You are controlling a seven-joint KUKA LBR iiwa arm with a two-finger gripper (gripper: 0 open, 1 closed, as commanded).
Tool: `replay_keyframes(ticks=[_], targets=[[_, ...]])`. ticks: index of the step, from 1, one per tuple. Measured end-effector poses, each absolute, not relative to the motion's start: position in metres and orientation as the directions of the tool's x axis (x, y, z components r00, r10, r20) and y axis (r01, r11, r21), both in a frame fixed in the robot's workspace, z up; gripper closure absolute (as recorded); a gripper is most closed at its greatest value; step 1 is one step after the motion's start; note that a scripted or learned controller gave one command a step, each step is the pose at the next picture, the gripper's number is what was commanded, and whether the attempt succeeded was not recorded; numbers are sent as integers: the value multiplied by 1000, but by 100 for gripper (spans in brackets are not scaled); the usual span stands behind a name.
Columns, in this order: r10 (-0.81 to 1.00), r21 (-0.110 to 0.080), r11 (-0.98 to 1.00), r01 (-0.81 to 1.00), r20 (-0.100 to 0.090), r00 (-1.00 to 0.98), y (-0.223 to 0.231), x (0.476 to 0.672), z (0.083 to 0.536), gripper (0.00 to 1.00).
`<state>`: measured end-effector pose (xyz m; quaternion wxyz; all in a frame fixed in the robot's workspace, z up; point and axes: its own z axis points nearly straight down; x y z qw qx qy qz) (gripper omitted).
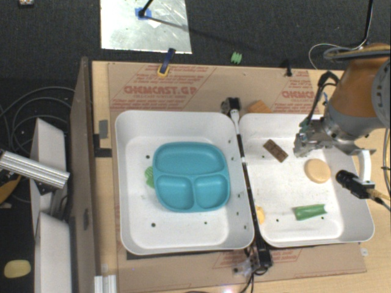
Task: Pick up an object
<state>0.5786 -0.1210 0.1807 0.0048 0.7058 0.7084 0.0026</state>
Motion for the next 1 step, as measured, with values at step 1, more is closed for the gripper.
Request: replay_keyframes(ticks=[1], targets=[[1000, 3, 4, 1000, -1, -4, -120, 576, 176, 0]])
